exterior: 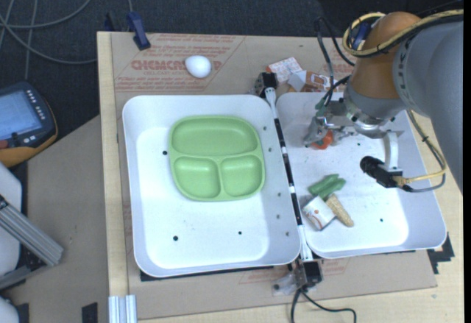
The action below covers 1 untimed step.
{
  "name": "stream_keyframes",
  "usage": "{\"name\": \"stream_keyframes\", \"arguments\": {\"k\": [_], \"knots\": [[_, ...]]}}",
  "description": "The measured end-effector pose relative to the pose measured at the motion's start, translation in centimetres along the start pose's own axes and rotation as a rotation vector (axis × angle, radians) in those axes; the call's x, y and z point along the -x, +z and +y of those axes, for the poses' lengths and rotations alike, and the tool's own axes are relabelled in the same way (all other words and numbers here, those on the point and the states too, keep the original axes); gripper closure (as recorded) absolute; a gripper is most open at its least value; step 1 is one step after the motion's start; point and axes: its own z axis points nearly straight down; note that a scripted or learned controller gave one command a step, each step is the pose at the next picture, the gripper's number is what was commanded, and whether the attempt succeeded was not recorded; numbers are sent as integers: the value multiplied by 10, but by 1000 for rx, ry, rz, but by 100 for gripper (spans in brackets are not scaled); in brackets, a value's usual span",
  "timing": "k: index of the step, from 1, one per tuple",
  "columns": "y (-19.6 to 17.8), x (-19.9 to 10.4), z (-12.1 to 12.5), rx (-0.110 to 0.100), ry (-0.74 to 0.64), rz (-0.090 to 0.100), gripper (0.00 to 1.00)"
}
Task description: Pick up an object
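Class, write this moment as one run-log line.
gripper: low in right bin, over small orange-red item | grasp: cannot tell | green divided plate: left bin | green pod: untouched

Glossy white plastic bins point(147, 240), matt green plastic tray point(217, 156), cardboard bench point(221, 49).

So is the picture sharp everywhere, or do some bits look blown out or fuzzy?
Camera view: the white bins are bright, nearly washed out; the green tray reads clearly under soft, even light with faint shadows; the small items near the claw are too fuzzy to identify; the grey arm at the right looks soft.
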Motion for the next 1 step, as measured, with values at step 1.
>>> {"name": "stream_keyframes", "arguments": {"k": [1], "knots": [[-122,-72,-32,1,-2,0,100]]}}
